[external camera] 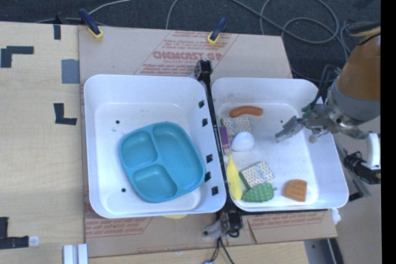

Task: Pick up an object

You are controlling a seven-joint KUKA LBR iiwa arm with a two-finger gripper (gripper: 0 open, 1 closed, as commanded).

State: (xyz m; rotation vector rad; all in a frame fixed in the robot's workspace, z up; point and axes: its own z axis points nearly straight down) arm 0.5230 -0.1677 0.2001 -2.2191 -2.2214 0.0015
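The right bin [322, 161] holds several small toys. An orange sausage [246, 111] lies at the back, with a white egg [242, 141] and a patterned packet [235, 126] just in front of it. A yellow banana [233, 176], a checkered cracker [257, 171], a green vegetable [258, 193] and an orange bread slice [296, 190] lie toward the front. My gripper [298, 132] hangs over the right side of this bin, to the right of the egg. It is open, with nothing between its fingers.
The left bin [105, 133] holds a blue divided plate [161, 161]. Black clips line the wall shared by the two bins [209, 133]. Cables lie on the dark floor behind the bench. The arm's orange band [362, 74] is at the right.
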